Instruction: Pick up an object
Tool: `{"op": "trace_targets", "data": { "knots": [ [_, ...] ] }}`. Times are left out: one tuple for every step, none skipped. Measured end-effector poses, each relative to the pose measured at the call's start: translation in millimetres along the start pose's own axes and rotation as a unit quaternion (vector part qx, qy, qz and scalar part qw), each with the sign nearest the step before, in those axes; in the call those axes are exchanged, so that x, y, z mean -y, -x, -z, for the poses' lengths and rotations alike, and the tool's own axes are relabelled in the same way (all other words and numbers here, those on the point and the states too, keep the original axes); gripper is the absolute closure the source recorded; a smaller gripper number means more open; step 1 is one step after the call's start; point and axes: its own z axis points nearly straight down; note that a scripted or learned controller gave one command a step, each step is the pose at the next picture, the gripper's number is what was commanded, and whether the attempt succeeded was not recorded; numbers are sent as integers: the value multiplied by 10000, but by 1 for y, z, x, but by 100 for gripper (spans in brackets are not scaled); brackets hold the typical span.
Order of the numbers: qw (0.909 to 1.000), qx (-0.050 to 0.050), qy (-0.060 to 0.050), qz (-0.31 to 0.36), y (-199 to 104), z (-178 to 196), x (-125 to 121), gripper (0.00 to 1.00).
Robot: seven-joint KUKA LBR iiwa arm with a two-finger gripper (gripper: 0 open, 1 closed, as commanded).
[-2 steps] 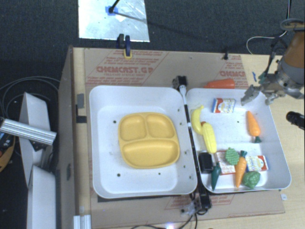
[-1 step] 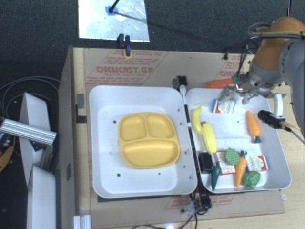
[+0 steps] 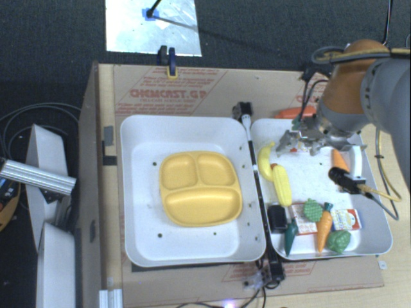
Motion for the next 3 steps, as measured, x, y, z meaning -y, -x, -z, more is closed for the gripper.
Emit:
{"op": "trace_targets", "data": {
  "knots": [
    [10000,-3,-74,-30,2,-51,-41,0],
    [10000,18,1,-21,77,-52,-20,0],
    [10000,20,28,-19,107,80,-2,0]
  ]
}}
